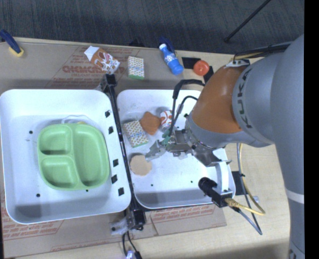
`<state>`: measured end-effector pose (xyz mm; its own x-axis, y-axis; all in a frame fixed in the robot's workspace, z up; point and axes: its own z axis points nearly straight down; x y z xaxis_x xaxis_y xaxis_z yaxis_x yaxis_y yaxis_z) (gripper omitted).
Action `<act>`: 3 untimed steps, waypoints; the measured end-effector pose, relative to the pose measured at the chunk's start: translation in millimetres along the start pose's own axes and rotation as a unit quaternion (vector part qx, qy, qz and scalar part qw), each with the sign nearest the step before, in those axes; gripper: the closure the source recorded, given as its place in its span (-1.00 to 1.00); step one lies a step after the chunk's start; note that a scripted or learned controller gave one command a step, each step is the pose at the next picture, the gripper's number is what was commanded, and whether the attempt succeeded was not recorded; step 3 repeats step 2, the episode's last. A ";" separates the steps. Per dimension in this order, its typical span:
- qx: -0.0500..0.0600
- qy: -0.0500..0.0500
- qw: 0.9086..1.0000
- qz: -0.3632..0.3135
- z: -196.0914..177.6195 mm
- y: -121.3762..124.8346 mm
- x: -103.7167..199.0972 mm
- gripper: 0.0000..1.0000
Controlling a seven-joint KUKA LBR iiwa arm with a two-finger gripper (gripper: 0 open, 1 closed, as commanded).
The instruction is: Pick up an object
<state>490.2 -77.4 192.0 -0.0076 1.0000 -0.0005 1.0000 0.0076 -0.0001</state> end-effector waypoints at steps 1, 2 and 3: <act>0.000 0.000 1.000 0.000 0.0 0.0 0.0 -1.00; 0.000 0.000 1.000 0.000 0.0 0.0 0.0 -1.00; 0.000 0.000 1.000 0.000 0.0 0.0 0.0 -1.00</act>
